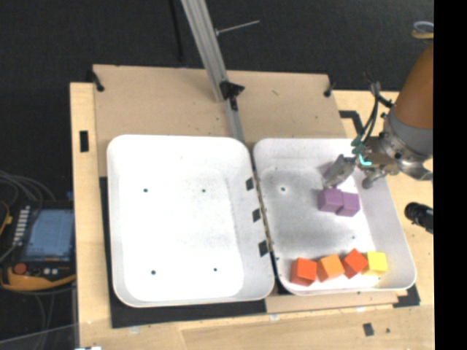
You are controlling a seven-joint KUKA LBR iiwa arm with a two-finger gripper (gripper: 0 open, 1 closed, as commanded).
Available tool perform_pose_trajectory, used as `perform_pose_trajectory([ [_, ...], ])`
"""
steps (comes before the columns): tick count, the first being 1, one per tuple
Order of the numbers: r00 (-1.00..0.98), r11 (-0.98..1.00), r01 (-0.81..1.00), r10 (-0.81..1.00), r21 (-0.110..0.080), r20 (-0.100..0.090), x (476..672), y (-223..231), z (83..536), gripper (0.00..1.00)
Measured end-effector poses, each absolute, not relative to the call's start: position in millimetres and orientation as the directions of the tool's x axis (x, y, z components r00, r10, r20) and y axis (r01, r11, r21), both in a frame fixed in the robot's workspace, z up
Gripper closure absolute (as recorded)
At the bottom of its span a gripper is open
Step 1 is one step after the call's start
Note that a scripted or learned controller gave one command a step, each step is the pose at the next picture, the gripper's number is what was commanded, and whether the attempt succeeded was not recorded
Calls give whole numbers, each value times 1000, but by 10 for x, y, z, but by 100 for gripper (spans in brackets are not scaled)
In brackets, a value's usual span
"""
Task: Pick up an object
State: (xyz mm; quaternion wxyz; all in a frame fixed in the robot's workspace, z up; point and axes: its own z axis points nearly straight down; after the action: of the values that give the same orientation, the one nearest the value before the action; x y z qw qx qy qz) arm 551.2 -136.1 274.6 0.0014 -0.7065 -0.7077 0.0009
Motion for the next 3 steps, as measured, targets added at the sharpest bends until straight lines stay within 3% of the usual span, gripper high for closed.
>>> perform_pose_trajectory([
  [1,0,0,1000,1000,1,0,5518,-1365,2767,0],
  [3,2,-2,1000,1000,-3,-1,5452,-1412,1882,0],
])
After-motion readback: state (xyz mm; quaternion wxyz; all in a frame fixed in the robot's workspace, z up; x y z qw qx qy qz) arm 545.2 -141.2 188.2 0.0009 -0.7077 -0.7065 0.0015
